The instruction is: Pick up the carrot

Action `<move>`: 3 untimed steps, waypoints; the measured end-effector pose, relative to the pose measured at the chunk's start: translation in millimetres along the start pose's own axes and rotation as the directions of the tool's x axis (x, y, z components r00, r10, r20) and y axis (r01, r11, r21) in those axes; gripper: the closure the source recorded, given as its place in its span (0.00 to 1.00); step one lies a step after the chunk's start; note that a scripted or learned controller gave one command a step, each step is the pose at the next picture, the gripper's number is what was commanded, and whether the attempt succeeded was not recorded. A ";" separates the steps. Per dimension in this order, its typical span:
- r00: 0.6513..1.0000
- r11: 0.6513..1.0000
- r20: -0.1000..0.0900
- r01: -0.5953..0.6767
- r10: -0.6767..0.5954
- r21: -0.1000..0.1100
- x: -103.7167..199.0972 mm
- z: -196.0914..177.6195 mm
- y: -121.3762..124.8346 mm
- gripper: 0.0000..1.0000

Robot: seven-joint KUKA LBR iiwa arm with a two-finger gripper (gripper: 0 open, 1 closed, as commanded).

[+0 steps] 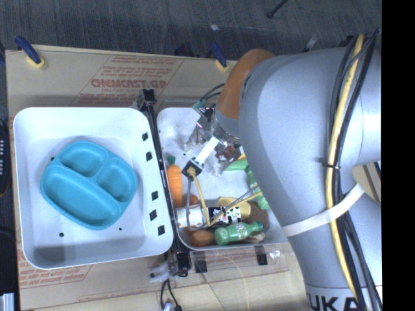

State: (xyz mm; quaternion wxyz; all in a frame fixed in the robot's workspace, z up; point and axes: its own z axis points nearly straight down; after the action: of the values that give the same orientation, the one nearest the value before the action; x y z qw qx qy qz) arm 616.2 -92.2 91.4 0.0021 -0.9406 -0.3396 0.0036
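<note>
The carrot (174, 183) is an orange stick lying along the left wall of the right bin (170, 123), about midway down. My gripper (212, 137) hangs over the upper middle of that bin, up and to the right of the carrot and apart from it. The grey arm covers the whole right side of the bin. I see nothing held at the gripper.
A green bottle (237, 232), a brown piece (200, 238) and a black-and-white toy (227, 214) crowd the near end of the right bin. A green item (237, 166) lies beside the arm. The left bin (32, 193) holds a blue divided plate (89, 183).
</note>
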 end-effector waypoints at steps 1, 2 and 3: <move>1.000 1.000 0.001 0.010 -0.010 0.008 1.2 -9.7 -1.5 1.00; 1.000 1.000 0.001 0.012 -0.012 0.009 1.4 -9.3 -2.0 0.00; 0.999 0.999 -0.007 0.050 -0.050 0.000 -41.3 -103.1 -72.0 0.00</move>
State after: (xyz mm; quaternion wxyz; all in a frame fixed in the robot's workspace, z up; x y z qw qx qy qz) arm 539.3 -63.3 195.1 0.0033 -0.9317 -0.3631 0.0004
